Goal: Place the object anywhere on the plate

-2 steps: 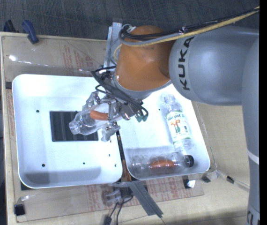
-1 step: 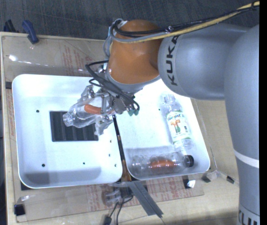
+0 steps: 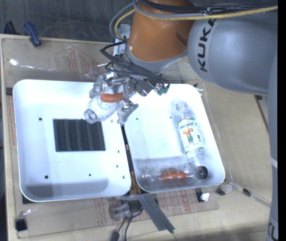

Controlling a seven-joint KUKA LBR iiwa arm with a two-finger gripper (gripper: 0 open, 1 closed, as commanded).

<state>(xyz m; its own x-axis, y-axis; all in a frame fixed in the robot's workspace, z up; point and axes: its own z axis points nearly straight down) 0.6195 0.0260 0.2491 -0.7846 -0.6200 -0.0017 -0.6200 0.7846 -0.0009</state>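
Looks to me like robotics lab, test cell. I see industrial arm, grey with orange band, KUKA lettering on casing, cables looped over wrist. Bench is plain board under clear sheet, blue clamp at far left corner. Two white bins side by side, drilled holes in floor, black ribbed plate in left one. Dark floor beyond bench, no household furnishings I can make out.
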